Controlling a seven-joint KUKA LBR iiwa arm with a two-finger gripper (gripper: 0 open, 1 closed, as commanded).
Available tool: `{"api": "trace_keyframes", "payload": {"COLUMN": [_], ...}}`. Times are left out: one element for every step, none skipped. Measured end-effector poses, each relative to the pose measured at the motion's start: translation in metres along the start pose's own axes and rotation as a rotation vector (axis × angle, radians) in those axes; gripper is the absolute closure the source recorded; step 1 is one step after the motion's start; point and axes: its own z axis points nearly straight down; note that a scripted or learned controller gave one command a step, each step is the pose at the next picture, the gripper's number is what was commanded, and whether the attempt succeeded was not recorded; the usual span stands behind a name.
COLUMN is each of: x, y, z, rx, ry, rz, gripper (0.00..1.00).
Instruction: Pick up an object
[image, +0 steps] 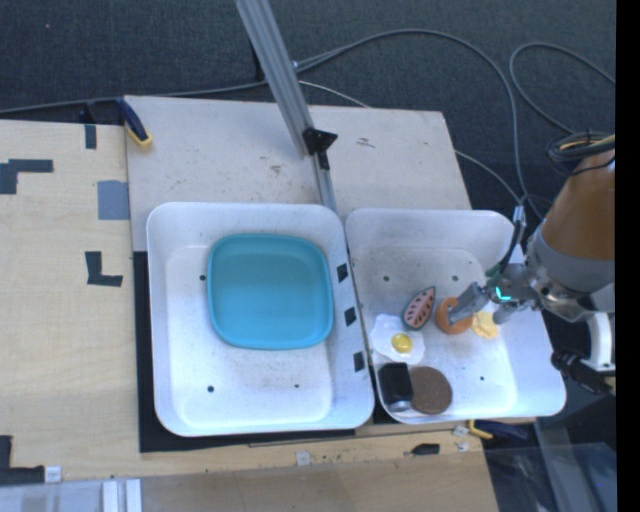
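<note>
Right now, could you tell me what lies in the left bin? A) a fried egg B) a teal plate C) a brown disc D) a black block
B: the teal plate lies alone in the left bin; the egg, brown disc and black block are in the right bin.

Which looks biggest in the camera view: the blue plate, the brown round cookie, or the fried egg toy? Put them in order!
Largest to smallest:
1. Blue square plastic plate
2. Brown round cookie
3. White fried egg toy with yellow yolk, about the cookie's size, so their order is unsure.

Toys in right bin
</note>
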Motion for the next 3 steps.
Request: {"api": "trace_keyframes", "payload": {"x": [0.0, 0.004, 0.004], "y": [0.0, -0.004, -0.005], "z": [0.0, 0.044, 0.096], "rx": [0.0, 0.004, 0.004], "ry": [0.0, 0.001, 0.001], "rz": [0.0, 0.0, 0.0], "gripper": [0.0, 0.0, 0.0]}}
